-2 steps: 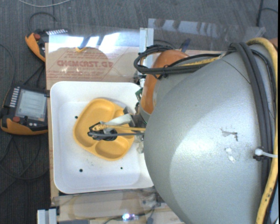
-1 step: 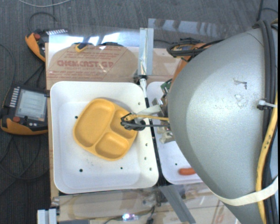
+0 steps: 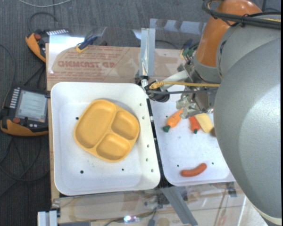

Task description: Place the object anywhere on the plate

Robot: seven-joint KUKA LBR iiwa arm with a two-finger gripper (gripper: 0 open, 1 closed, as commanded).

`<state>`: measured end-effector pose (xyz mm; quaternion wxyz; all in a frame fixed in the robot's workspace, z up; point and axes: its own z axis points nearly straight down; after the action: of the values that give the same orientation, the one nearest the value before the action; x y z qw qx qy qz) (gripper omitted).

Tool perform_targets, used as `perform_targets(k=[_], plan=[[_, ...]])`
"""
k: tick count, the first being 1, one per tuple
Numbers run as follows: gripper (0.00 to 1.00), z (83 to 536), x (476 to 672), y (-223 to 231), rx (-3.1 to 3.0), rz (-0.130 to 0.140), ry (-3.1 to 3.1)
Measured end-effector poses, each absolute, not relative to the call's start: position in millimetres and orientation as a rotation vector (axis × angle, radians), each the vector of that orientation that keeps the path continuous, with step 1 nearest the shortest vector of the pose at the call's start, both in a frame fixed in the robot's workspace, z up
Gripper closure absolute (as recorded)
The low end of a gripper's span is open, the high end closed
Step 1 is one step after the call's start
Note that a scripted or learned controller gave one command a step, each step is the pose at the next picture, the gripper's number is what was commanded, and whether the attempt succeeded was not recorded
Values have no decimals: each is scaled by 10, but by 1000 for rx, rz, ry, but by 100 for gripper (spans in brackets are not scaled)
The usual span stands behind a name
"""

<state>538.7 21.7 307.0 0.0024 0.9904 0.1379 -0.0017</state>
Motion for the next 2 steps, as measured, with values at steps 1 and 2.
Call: perform_targets(k=[1,2], plan=[[100,2509,5881,1102,3118,-9,380],[100,2330,6016,1489,3056,-8,699]])
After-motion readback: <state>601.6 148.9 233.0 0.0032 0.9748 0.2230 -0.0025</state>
